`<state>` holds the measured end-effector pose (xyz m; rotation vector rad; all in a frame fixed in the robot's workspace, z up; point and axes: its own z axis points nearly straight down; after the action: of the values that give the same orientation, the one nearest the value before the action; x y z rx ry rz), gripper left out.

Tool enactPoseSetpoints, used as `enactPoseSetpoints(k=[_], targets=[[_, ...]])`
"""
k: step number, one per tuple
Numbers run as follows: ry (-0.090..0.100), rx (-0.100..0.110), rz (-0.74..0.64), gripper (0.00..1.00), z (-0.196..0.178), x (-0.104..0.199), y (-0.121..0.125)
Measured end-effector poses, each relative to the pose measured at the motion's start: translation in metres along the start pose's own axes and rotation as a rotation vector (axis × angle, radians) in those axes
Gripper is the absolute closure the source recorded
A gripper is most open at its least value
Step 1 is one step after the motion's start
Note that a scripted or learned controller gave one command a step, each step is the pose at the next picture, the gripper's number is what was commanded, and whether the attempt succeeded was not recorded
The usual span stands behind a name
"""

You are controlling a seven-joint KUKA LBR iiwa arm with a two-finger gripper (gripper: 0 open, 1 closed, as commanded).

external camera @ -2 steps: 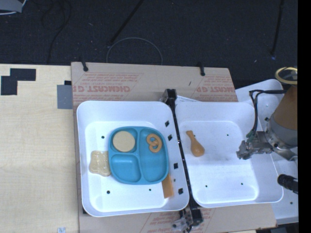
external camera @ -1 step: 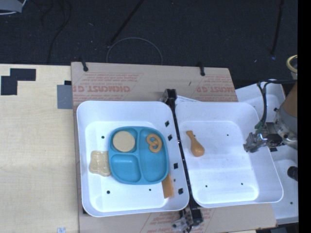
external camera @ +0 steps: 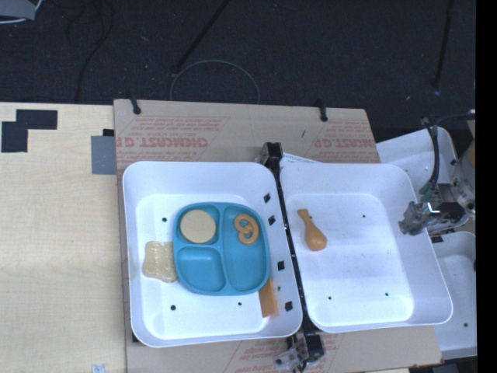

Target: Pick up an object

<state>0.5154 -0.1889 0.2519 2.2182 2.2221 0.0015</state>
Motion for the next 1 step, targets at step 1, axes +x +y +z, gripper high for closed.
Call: enactPoseSetpoints(k=[1], targets=[[0.003,0.004,-0.002,1.00,0.0046,0.0465,0.0139]])
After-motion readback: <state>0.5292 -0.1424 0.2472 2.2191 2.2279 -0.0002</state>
